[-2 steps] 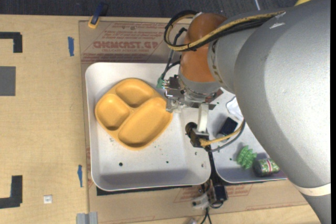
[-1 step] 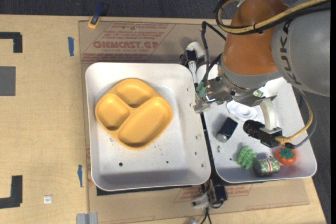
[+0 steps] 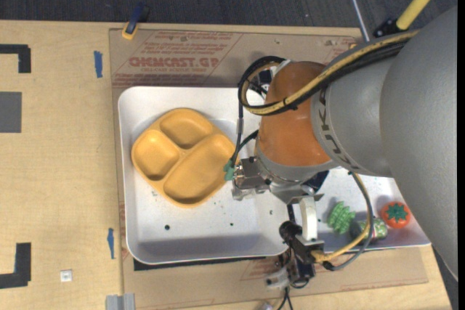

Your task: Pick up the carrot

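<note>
My gripper [image 3: 244, 179] hangs low over the inner edge of the left bin [image 3: 189, 239], under the orange wrist band, and the arm hides most of it. A small green piece [image 3: 229, 170] pokes out at its left side, touching the rim of the yellow plate [image 3: 182, 155]. I cannot tell whether that piece is the carrot's leafy top. The arm hides any orange carrot body there.
The yellow three-part plate lies in the left bin's upper left. In the right bin [image 3: 407, 239] lie a green leafy toy [image 3: 339, 217], a small green-yellow piece [image 3: 376, 229] and a red-orange round toy with a green top [image 3: 396, 214]. Cables [image 3: 301, 258] dangle at the front edge.
</note>
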`<state>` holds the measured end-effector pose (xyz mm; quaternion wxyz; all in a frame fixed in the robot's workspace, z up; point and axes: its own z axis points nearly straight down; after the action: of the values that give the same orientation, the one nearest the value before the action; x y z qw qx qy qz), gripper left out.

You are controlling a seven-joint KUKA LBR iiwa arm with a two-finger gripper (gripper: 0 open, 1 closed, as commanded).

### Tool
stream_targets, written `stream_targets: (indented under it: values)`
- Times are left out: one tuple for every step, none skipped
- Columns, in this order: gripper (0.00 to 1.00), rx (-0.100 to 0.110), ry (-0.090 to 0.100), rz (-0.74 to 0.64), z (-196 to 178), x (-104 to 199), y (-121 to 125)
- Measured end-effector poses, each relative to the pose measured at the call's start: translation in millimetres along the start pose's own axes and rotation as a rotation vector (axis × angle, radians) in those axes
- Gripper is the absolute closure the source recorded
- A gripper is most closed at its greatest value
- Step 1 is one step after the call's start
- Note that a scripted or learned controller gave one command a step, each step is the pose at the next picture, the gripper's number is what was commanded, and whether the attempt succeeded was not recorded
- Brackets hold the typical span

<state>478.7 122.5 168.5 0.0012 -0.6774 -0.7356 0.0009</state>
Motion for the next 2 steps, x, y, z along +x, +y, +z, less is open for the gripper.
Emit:
stream_targets:
  values:
    - [1.0,-0.004,-0.001,-0.123,-92,-19,35]
    - [1.0,-0.001,0.0,-0.046,-35,60,5]
